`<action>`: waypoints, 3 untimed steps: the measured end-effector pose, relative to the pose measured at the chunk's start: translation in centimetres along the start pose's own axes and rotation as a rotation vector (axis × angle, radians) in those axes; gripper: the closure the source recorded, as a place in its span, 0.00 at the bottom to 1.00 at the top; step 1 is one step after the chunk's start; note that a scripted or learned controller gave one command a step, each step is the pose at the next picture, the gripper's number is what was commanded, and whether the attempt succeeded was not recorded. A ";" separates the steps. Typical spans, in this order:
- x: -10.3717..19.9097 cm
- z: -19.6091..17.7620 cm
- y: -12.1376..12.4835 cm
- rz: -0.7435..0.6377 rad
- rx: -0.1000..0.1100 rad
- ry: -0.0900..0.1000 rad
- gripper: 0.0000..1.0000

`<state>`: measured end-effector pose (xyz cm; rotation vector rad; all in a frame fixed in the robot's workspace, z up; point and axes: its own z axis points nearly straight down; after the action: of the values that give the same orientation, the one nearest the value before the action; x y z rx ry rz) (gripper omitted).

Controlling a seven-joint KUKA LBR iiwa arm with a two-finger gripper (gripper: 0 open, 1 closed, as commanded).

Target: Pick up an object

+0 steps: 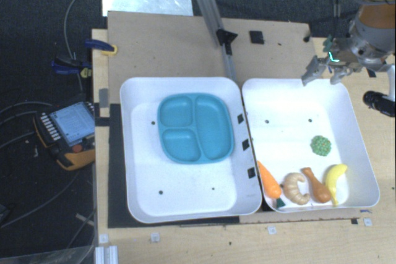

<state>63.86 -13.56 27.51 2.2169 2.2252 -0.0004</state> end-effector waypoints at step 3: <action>0.3 11.9 -1.0 0.003 0.002 0.000 0.00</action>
<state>62.88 -13.28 15.63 2.2212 2.2235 -0.0022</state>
